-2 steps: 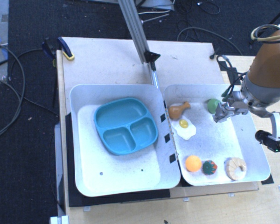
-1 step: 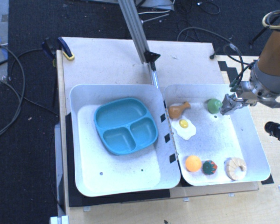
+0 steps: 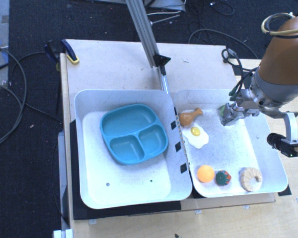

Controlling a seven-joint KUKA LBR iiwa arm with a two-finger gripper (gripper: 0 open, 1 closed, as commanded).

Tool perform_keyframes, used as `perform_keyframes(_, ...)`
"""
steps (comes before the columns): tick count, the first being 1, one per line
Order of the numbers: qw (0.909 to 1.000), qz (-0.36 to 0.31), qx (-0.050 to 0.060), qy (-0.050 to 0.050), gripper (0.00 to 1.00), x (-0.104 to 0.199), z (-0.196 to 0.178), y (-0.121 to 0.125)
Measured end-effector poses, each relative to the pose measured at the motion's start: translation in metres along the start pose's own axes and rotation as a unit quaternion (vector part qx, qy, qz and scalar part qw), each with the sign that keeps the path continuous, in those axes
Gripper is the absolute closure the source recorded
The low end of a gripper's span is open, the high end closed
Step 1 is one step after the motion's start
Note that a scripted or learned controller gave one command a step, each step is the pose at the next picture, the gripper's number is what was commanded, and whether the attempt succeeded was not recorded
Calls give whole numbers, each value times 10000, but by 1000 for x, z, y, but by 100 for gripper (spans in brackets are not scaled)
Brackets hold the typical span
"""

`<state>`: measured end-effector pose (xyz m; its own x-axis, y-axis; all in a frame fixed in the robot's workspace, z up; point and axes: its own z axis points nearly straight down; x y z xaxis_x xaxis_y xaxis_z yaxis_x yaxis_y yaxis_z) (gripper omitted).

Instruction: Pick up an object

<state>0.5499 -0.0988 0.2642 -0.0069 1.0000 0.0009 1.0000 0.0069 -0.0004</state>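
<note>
Robot lab: bench (image 3: 114, 58), floor cables (image 3: 20, 83)

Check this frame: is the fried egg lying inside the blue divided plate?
No. The fried egg lies on the right bin's floor, while the blue divided plate sits in the left bin.

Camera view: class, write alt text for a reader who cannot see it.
A grey arm's two-finger gripper hovers over the right white bin, which holds a brown toy drumstick, fried egg, orange ball, green-red toy and beige pastry. The left white bin holds a blue divided plate.

Blue tray (image 3: 134, 140) in white bin (image 3: 89, 182). Brown drumstick (image 3: 190, 116), white & yellow egg (image 3: 196, 136), orange ball (image 3: 205, 174), tan worktop (image 3: 109, 63).
</note>
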Motion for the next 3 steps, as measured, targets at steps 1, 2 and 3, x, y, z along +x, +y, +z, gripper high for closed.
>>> perform_keyframes(1,10000,1,12,1,100,51,18,-13)
perform_keyframes(2,10000,-9,4,4,100,105,15,-17)
perform_keyframes(3,10000,-12,9,4,100,163,15,-36)
